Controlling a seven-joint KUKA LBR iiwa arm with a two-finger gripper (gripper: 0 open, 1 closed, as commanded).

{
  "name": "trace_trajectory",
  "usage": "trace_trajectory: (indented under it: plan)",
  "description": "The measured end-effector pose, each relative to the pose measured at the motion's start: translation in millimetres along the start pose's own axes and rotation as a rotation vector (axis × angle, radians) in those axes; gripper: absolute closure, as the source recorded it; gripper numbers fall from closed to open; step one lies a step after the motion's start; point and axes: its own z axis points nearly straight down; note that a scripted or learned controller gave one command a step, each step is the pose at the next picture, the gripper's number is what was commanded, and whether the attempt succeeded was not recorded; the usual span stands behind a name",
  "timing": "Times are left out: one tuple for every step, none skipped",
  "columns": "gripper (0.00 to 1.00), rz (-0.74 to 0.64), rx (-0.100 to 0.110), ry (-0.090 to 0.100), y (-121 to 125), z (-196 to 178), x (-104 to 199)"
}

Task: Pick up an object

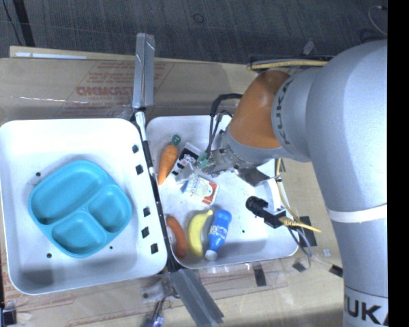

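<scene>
The claw (203,163) hangs low in the right bin (259,247), just above a white packet (201,188). Its opening cannot be told. A carrot (167,161) lies beside it; a banana (198,231) and bottle (218,234) lie beyond the packet.

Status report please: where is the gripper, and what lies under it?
Gripper low in right bin, over small carton. Nothing seen held. Carrot, banana, blue bottle close by.

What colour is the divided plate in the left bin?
Light blue; the plate shows plainly in the camera view.
</scene>
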Motion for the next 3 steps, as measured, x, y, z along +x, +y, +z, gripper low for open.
trace_trajectory:
  plan:
    - [0.00, -0.075, 0.023, 0.008, -15.0, 15.0, 12.6]
    - [1.00, -0.080, 0.025, 0.008, -14.3, 5.1, 13.1]
    - [0.00, -0.081, 0.025, 0.008, -14.3, 5.1, 13.1]
